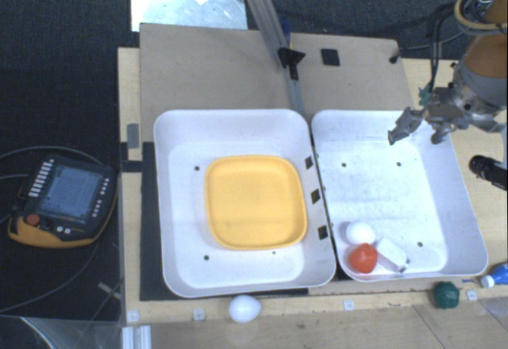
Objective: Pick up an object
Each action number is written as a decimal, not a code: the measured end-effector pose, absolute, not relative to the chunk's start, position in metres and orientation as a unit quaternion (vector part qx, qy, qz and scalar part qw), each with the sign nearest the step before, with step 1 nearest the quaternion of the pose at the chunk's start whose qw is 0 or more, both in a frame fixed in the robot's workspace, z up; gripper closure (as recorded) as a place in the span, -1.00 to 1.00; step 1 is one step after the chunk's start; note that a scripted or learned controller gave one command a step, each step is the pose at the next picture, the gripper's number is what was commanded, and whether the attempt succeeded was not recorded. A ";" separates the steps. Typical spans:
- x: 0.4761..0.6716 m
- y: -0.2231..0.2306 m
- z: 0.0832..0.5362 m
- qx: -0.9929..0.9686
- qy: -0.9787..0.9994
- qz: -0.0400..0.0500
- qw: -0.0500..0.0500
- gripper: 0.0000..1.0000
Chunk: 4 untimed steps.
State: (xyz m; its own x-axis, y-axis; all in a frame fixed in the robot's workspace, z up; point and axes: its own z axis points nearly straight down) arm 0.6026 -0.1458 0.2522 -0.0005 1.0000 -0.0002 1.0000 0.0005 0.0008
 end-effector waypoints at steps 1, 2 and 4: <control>0.599 -0.139 0.208 0.707 0.707 -0.001 -0.001 -1.00; 0.606 -0.142 0.163 0.707 0.707 -0.001 -0.001 -1.00; 0.608 -0.137 0.133 0.707 0.707 0.001 0.001 1.00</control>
State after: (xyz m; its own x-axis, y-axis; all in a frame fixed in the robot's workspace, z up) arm 0.6081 -0.1370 0.1326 -0.0002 1.0000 -0.0003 1.0000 0.0002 0.0024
